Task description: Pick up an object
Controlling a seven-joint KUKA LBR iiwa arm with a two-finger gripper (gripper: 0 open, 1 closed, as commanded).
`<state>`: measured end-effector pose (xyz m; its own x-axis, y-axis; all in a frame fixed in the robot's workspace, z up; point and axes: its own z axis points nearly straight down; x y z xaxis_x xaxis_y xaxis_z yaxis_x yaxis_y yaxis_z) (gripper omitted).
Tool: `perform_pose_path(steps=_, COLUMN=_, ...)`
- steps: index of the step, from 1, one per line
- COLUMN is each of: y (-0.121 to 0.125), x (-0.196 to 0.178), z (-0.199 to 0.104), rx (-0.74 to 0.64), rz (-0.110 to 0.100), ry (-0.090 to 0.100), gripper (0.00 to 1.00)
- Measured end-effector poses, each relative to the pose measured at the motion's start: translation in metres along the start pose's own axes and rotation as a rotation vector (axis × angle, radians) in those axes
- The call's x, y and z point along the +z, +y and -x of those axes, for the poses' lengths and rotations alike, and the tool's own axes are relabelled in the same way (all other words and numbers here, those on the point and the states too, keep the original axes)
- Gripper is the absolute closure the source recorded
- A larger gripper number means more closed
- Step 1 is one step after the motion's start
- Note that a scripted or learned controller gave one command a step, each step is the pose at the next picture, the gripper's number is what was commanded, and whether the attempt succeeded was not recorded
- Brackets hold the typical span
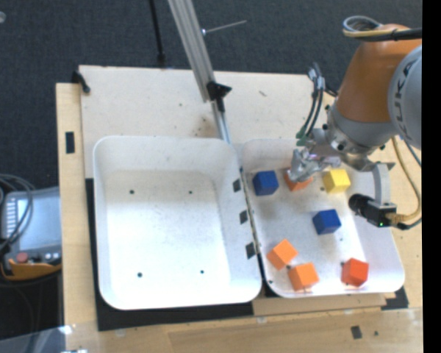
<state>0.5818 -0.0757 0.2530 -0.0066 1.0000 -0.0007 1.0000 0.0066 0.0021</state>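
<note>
While the metal jaws [303, 169] hang low in the right-hand shallow white plastic bin [382, 267], a small orange cube [299, 184] sits directly beneath them, between a blue cube [264, 183] and a yellow cube [336, 180]; whether the jaws are parted or closed cannot be told.

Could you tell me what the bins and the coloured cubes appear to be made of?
The bins look like thin moulded plastic, white and fairly matte: rounded corners, raised rim. The cubes, such as the blue cube and the yellow cube, look like painted wood or foam: flat, even colour without gloss. The view cannot settle which.
</note>
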Motion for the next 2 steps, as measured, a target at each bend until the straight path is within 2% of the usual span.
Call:
perform_pose_path(steps=1, y=0.018, x=-0.003, z=-0.047, rx=-0.001, rz=0.0, ry=0.001, gripper=1.0)
perform_pose_path(steps=2, y=0.035, x=0.012, z=-0.099, rx=0.0, rz=0.0, ry=0.0, gripper=1.0)
